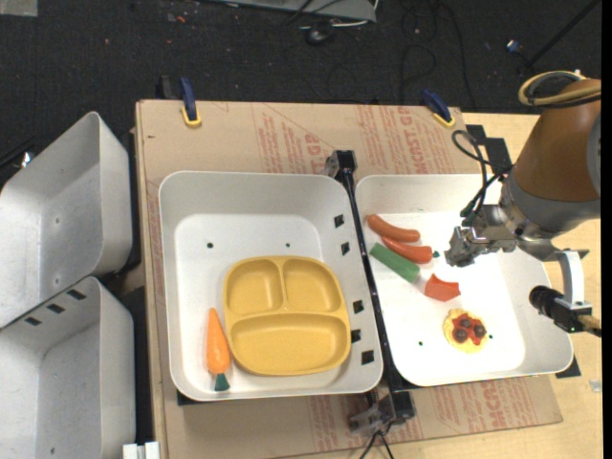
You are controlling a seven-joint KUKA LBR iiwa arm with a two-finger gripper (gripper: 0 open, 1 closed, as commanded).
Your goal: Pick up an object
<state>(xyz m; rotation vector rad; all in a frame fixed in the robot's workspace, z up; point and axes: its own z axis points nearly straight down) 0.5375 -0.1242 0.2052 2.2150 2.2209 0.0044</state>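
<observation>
In the right bin lie two orange-red sausages, a green pod-shaped piece, a red wedge and a small yellow round with dark berries. My gripper hangs over the right bin's upper middle, just right of the sausages and above the red wedge. Nothing shows between its fingers. The arm's grey body and orange band rise to the right.
The left bin holds a yellow divided plate and a toy carrot beside it. A black divider runs between the bins. Two spare white bins stand off the bench at the left.
</observation>
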